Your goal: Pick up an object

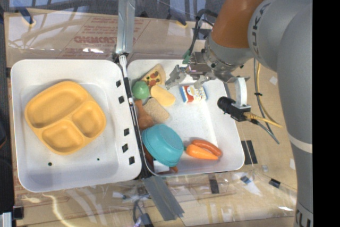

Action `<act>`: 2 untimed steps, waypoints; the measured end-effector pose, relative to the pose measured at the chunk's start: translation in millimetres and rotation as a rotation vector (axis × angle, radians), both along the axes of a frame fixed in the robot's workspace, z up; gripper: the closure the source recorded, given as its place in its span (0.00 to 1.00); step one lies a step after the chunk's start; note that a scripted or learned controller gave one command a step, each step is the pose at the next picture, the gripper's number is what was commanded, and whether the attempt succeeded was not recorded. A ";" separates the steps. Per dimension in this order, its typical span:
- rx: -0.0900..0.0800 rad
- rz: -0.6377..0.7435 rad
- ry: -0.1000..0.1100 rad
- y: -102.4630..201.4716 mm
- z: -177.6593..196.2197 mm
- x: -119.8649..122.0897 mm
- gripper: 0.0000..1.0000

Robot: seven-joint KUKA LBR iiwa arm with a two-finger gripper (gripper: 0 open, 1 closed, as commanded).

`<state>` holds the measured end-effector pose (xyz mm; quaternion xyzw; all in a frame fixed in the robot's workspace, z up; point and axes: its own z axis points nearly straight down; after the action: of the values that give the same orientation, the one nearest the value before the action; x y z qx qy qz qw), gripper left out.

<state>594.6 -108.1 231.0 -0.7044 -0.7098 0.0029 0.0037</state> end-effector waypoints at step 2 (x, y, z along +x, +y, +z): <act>0.000 0.005 0.007 0.0 6.2 0.9 0.00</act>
<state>595.5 -108.1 237.2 -0.7027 -0.7114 0.0052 0.0062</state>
